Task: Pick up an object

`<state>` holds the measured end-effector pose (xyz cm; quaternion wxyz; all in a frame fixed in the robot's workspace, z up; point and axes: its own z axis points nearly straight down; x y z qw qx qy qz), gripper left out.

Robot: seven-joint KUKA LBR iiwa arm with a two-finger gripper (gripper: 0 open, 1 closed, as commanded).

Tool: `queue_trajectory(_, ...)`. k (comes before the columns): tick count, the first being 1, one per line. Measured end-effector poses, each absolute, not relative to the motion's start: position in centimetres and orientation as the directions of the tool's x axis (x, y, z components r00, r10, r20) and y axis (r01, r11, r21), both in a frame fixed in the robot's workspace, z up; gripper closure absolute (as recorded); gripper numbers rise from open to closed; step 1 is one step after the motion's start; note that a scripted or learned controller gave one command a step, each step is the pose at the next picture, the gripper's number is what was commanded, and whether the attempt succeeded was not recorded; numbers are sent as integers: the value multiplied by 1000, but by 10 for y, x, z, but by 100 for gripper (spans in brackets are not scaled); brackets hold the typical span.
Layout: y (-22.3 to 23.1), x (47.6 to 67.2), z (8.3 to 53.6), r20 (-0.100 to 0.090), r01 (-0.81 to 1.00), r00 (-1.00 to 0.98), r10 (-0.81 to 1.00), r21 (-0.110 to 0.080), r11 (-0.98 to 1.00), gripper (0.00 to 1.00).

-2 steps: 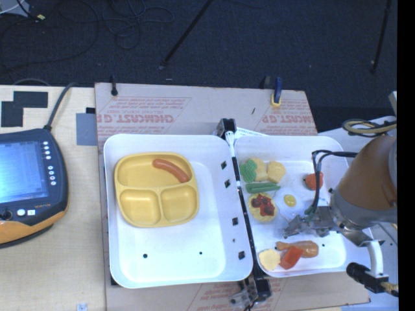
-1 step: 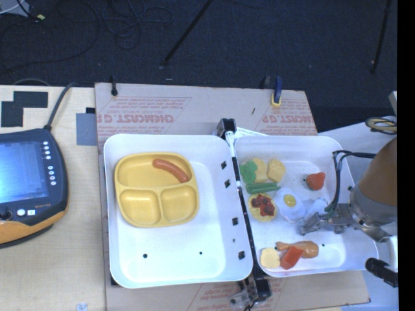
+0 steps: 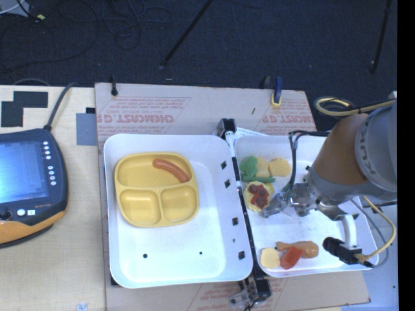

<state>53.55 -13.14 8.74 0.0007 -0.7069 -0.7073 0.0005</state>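
Far left on the table (image 3: 65,251): a teach pendant (image 3: 26,180) with a lit screen, not part of the job.

Left bin (image 3: 168,258): holds a yellow divided plate (image 3: 155,190) with a toy sausage (image 3: 172,168) lying in its far compartment. The two near compartments look bare.

Right bin (image 3: 305,271): the pickable stuff is here. Far-left corner has a green leafy piece (image 3: 249,167), a yellow piece (image 3: 279,167) just beside it on the right, and a red-and-yellow piece (image 3: 258,195) nearer, touching or almost touching the green one. Near edge has a second cluster: a pale yellow round piece (image 3: 269,258), a red piece (image 3: 291,258) and an orange elongated piece (image 3: 301,247), all crowded together.

The hand (image 3: 277,205) sits low in the right bin, just right of the red-and-yellow piece, arm (image 3: 350,161) reaching in from the right. Cannot tell whether it is spread or pressed together; the metal parts blur into each other, and nothing visibly sits inside it.

Step, as I judge it: approach or the grasp attempt itself, aimed at the far-left cluster, most likely the red-and-yellow piece. No pick confirmed yet.

Next move calls for: centring over one piece, not the gap between neighbours, closing on it, then a straight lift clear of the bin wall. Risk: the pieces are crowded, so a nudge could push the target against the divider between the bins.
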Motion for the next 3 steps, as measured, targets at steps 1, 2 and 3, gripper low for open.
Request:
queue_trajectory(1,-98,525,87,1,1000,1,1000,-5,-1,0)
queue_trajectory(2,-86,550,87,1,1000,1,1000,-3,-1,0)
queue_trajectory(3,-93,616,87,0,1000,0,1000,-2,0,0)
